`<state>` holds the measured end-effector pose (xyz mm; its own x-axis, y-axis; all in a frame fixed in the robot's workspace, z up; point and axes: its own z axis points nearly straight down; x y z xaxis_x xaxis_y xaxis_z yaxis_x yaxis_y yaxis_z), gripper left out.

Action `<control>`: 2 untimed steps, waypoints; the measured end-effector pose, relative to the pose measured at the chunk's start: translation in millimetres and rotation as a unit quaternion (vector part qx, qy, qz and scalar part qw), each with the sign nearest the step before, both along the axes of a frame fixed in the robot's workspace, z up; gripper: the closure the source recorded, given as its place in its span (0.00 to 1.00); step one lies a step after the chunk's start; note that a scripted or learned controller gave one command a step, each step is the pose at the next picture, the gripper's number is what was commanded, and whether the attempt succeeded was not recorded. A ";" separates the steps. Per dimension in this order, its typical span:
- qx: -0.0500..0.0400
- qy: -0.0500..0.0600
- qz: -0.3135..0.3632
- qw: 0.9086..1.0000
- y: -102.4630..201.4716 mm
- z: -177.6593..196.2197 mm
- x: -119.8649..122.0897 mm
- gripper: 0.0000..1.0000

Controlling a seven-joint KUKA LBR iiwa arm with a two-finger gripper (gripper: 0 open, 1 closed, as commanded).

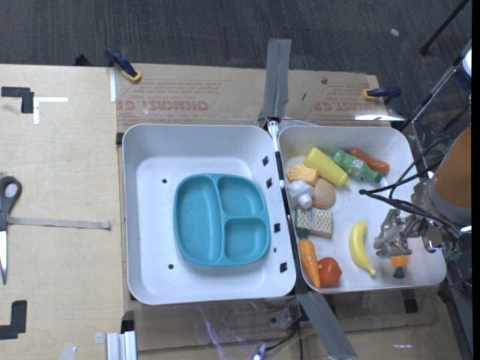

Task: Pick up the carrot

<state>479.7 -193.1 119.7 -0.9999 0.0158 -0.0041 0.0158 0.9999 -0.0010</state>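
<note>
Camera view: the right white bin [405, 137] holds a yellow banana [361, 247], a red tomato [329, 270], a checkered cracker [314, 221], a yellow bottle [325, 165], a green bottle [357, 166] and a small orange-and-green piece [399, 264]. The long orange carrot [309, 262] lies along this bin's left wall near the front corner, touching the tomato, left of the banana. The two-finger gripper [395, 235] hangs right of the banana; finger state cannot be determined. The left white bin [150, 145] holds a teal divided plate [223, 220].
</note>
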 end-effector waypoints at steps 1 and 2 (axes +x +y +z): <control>0.000 0.000 0.000 1.000 0.1 0.0 0.0 0.00; 0.001 0.001 -0.076 0.997 11.7 -27.3 12.6 0.00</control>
<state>492.3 -181.4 92.4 -0.9859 0.1673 -0.0022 0.1673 0.9859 0.0005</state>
